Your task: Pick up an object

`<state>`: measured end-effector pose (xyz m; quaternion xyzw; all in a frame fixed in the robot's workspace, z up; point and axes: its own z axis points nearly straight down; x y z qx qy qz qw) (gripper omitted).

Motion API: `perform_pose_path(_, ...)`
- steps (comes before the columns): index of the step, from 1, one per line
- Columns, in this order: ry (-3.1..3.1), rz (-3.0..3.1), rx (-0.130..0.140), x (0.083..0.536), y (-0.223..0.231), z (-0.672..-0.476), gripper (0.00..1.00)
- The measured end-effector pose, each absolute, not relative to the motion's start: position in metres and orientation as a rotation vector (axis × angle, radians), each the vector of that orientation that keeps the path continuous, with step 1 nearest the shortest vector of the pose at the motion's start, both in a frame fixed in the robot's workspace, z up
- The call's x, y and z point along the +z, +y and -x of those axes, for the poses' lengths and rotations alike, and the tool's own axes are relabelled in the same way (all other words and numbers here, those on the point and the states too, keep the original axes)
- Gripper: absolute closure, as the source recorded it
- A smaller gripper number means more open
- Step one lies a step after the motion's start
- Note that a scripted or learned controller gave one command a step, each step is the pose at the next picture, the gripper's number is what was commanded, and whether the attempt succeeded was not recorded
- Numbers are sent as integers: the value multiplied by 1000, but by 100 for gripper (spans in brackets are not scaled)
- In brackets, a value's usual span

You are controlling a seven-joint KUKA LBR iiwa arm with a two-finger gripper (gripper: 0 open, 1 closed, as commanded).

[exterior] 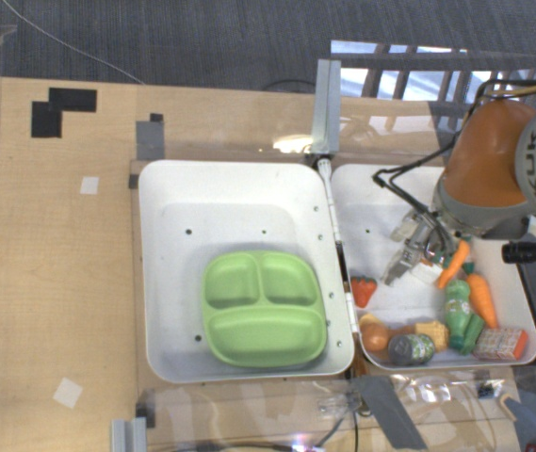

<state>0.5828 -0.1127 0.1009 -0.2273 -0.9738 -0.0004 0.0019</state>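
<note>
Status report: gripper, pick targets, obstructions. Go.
Gripper over right bin, nothing between fingers. Toy food clustered along near wall. Green plate in left bin.

Glossy moulded green plastic divided plate [264, 307]; smooth matt white plastic bins [235, 191]; pale wood-grain counter [51, 281], lightly sheened.

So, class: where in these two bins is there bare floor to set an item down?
Left bin: bare floor behind and left of the green plate. Right bin: bare at its far end, behind the arm. Its near end is crowded with toy food.
</note>
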Motion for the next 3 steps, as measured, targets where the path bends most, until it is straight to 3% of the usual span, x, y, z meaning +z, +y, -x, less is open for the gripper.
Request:
perform_pose_path(1,-3088,645,-2,88,-133,-647,0)
perform_pose_path(2,-3088,631,0,89,-185,-574,0)
perform_pose_path(3,-3096,615,0,90,-153,-545,0)
